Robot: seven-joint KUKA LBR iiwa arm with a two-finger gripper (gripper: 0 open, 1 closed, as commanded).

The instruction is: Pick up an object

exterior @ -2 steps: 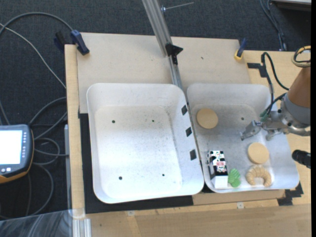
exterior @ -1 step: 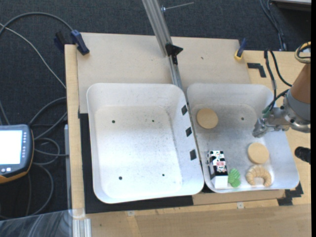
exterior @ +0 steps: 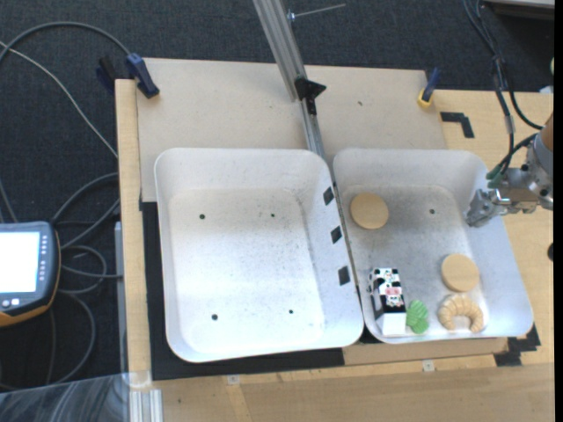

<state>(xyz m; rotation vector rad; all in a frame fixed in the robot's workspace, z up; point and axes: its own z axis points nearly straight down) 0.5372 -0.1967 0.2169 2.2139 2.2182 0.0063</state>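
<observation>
Now, going from the left, the left bin [exterior: 237,253] has lots of bare white floor. The right bin [exterior: 413,178] touches it along the middle edge. A round tan disc [exterior: 369,211] lies near that bin's top left, with open room around it. Down at the front edge sit a black and white block [exterior: 386,290], a green piece [exterior: 417,316], a croissant [exterior: 463,313] and, just above it, a second tan disc [exterior: 460,272]. The tool [exterior: 482,209] hangs over the right rim, and I cannot tell how its grip is set.
</observation>
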